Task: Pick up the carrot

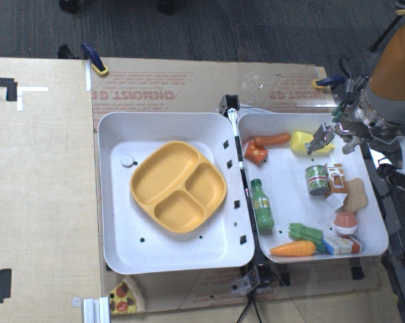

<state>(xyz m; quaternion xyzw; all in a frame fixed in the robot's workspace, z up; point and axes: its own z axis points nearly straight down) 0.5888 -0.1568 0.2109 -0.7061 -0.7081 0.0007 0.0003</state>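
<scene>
Even, bright overhead light, soft shadows, slightly blurry overall.

I see the carrot [293,249] lying along the near wall of the right bin [283,173], just in front of a green toy vegetable [305,233]. My gripper [320,140] hangs over the far right corner, above a yellow toy [303,142], well apart from the carrot. A green bottle [260,204] lies by the left wall, a small can [317,180] stands mid-bin. The left bin [115,247] holds a yellow divided plate [179,186].
</scene>
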